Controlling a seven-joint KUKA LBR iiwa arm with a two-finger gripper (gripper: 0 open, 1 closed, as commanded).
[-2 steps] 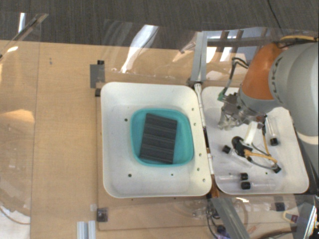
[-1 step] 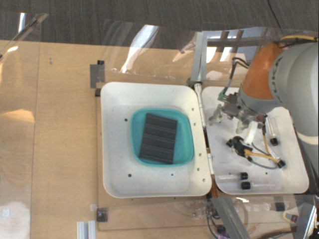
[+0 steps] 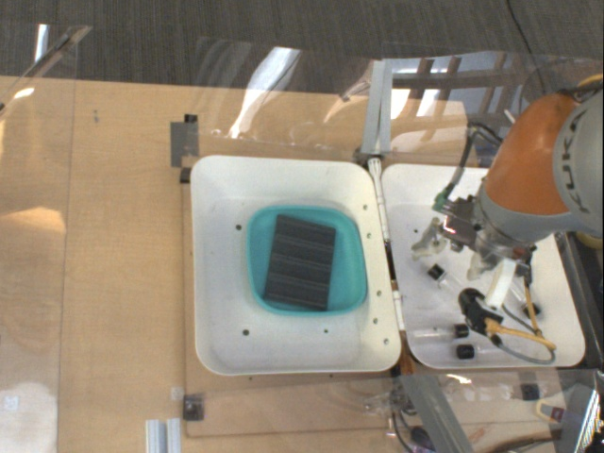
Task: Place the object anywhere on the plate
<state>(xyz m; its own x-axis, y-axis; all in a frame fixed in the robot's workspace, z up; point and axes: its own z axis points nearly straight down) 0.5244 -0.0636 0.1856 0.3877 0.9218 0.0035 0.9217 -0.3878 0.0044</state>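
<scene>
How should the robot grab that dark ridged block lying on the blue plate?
From straight above, I'd guess. The dark ridged block lies flat in the teal plate, whose raised rim blocks a sideways approach. Pinch across its two long edges, the narrower span, near the middle so it lifts level.

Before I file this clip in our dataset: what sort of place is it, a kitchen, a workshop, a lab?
Most likely a robotics lab test cell. Two shallow white bins sit on a wooden bench behind clear shielding, a grey-and-orange robot arm hangs over the right bin, and a dark ridged block lies on a teal plate.
</scene>
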